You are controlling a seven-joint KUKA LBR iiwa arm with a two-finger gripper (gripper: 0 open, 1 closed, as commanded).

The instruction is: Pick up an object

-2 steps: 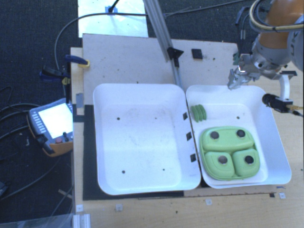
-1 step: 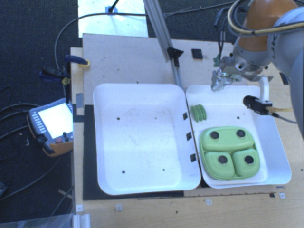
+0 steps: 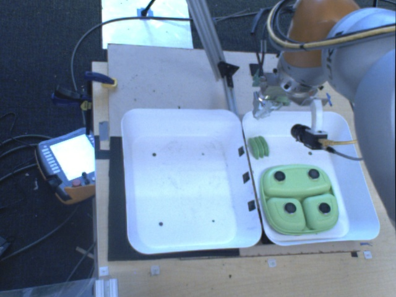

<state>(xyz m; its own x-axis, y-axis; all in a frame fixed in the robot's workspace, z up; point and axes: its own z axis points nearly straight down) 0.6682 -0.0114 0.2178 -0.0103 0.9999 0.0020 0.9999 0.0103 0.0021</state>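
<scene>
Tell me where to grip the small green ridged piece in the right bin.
Take the small green ridged piece across its narrow width, coming straight down from above. It lies flat near the left wall of the right white bin, apart from the large green three-lobed block, so the wall side looks tight.

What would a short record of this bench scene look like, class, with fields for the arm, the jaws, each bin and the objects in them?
arm: grey with an orange band, reaching in from the view's right
gripper: above the far edge of the right bin, nothing seen in the jaws
left bin: white, shallow, dark specks on its floor
right bin: white, beside the left bin, holds two green things
small green ridged piece: near the right bin's left wall
large green moulded block: three lobes with dark spots, in the near half of the right bin
</scene>
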